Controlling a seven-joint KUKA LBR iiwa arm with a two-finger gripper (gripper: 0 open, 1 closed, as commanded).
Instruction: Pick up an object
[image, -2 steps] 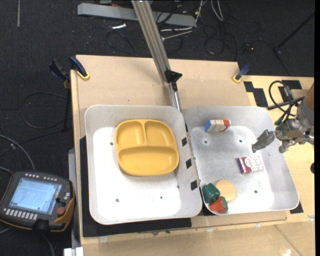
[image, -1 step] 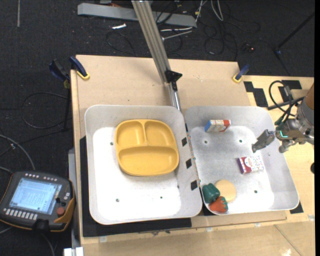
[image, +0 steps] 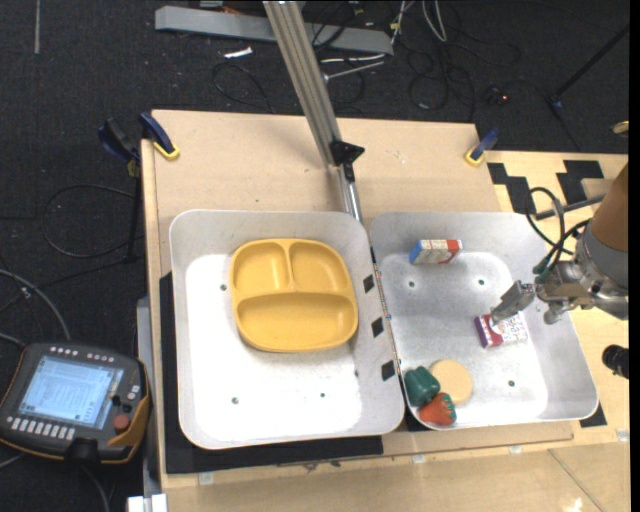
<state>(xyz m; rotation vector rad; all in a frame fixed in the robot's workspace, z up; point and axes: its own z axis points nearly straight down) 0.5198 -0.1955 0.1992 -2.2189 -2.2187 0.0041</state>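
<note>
**Jaws over the purple-and-white packet**

Jaws poised above the right bin, spread or pressed together: cannot tell. Directly beneath, a purple-and-white packet lying on the bin floor. Farther back, a small red-white-blue box. Near the front edge, a tan disc, green piece, red piece. Left bin: yellow divided tray.

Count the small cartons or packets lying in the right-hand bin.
2: a red, white and blue carton near the bin's far edge, and a purple and white packet mid-bin by the gripper, which may hide part of it.
</note>
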